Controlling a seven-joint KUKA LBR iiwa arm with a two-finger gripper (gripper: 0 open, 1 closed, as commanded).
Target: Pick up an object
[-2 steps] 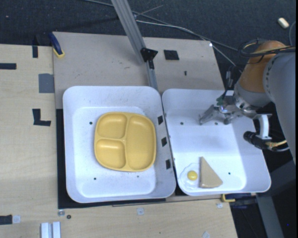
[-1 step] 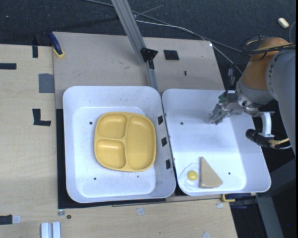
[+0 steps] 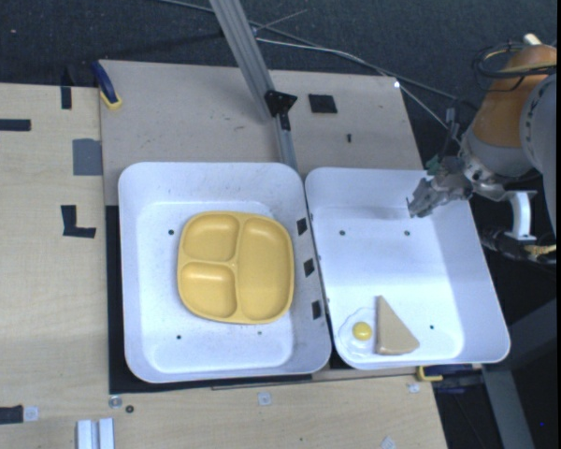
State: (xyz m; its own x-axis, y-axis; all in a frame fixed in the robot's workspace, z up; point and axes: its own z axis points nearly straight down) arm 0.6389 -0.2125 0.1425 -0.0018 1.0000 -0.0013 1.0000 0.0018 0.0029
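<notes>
A yellow divided plate (image 3: 236,267) lies in the middle of the left bin (image 3: 145,251). In the right bin (image 3: 449,269), near its front edge, a tan wedge-shaped piece (image 3: 391,329) lies beside a small yellow round piece (image 3: 361,330). My gripper (image 3: 424,202) hangs over the far right corner of the right bin, well away from these objects. I see nothing held at its tip.
A grey metal pole (image 3: 248,54) slants over the bench behind the bins. Cables (image 3: 355,59) run across the dark floor at the back. The arm's orange band (image 3: 519,64) is at the right edge.
</notes>
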